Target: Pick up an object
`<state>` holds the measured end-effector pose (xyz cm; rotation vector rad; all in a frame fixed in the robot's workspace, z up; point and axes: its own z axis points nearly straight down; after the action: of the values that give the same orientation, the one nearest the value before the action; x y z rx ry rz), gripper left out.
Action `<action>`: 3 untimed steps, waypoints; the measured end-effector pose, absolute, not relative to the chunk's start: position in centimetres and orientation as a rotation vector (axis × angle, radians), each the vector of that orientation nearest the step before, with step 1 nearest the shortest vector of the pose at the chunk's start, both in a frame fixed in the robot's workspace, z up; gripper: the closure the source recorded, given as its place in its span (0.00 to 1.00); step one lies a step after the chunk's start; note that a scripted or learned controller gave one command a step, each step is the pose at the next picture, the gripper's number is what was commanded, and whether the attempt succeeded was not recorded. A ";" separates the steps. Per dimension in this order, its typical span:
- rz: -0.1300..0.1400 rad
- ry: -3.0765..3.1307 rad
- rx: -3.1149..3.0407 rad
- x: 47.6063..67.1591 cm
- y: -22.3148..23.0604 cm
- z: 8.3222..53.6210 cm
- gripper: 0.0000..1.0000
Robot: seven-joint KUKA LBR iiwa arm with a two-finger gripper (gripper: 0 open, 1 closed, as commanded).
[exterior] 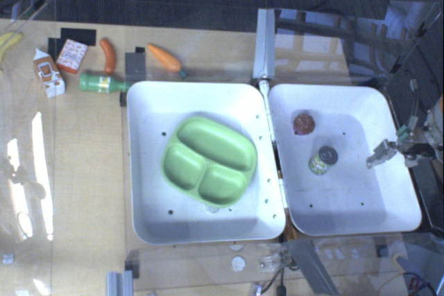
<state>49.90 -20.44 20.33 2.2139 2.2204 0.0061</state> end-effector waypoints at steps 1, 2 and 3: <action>0.008 2.255 2.175 63.2 -17.8 8.8 0.00; 0.008 2.668 1.638 67.1 -12.4 14.0 0.00; 0.004 2.729 1.499 67.6 -11.4 12.6 0.00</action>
<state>67.56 -11.40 12.59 1.4989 2.7285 0.0038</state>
